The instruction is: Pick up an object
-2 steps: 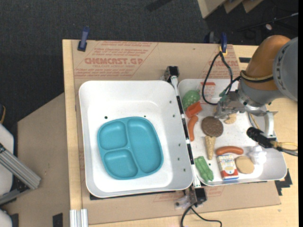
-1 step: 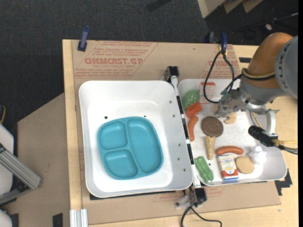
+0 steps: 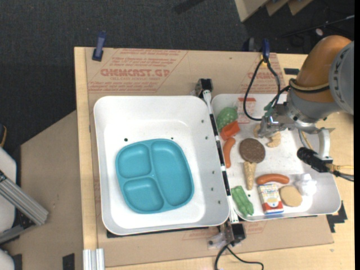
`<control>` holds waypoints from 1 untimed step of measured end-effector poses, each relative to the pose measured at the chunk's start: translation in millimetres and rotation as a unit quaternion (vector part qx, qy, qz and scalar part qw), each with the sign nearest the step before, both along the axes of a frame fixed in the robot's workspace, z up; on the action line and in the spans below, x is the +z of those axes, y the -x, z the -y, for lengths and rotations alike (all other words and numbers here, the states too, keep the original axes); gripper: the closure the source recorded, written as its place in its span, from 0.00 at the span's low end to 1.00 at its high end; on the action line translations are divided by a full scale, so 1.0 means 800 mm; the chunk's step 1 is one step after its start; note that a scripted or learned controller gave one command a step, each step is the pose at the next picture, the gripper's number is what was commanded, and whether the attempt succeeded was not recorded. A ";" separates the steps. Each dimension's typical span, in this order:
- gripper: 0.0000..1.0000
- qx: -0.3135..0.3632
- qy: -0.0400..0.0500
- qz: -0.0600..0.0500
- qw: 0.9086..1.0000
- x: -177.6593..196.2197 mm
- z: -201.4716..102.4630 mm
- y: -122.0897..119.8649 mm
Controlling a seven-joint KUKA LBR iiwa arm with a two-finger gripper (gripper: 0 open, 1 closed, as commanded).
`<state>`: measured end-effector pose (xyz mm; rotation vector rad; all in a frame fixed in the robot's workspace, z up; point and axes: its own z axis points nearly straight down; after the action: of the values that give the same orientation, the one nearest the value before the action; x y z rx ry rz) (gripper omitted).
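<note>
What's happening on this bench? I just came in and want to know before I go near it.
A grey and orange robot arm reaches in over the right bin, its gripper low among toy foods: a brown cookie, a sausage, a green pickle. Nothing is visibly held. The left bin holds a teal divided plate.

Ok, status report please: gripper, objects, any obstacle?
Gripper low in right bin, beside a small tan piece. Nothing seen held. Brown round cookie and orange carrot lie close.
</note>
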<state>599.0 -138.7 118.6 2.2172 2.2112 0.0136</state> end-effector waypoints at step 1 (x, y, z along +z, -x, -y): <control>1.00 0.000 -0.002 -0.010 1.000 -0.005 0.010 0.054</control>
<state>555.9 -146.4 114.5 2.2279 2.2239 -0.0045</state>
